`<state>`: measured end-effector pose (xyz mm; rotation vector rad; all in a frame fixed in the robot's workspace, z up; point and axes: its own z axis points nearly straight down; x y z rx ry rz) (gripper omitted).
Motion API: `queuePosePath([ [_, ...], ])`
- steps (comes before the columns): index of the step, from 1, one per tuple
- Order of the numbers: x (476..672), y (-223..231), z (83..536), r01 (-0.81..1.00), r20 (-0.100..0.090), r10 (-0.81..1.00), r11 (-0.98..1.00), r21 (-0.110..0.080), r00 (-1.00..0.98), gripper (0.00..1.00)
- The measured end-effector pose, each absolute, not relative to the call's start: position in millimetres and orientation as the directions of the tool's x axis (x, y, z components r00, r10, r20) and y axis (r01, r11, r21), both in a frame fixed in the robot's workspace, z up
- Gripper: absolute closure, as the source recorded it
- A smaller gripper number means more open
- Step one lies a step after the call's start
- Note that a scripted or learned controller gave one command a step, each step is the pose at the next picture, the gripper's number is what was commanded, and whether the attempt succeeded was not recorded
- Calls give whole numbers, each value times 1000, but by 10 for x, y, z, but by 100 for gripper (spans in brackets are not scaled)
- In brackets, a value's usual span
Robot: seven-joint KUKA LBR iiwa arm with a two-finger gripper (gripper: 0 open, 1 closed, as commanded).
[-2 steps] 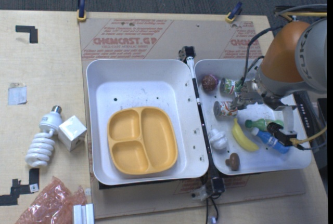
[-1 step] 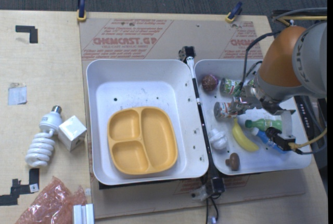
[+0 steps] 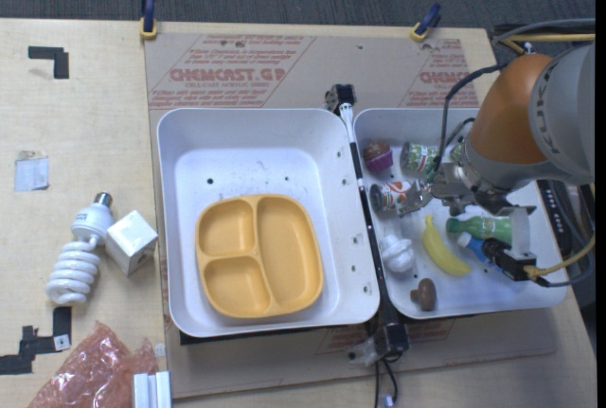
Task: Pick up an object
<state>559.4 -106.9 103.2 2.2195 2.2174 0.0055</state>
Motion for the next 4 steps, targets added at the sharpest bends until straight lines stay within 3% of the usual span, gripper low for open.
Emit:
queuePosePath([
  [1,5606,-1074,1138,1000,-1,1000,-2,8,2,100],
  [2,5604,-1076,1134,1000,-2,1000,-2,7,2,0],
  [3,5212,-1200,924,1000,0,1000,-1,0,1,0],
  [4,5224,-1204,1023,1000,-1,1000,-2,3,2,100],
])
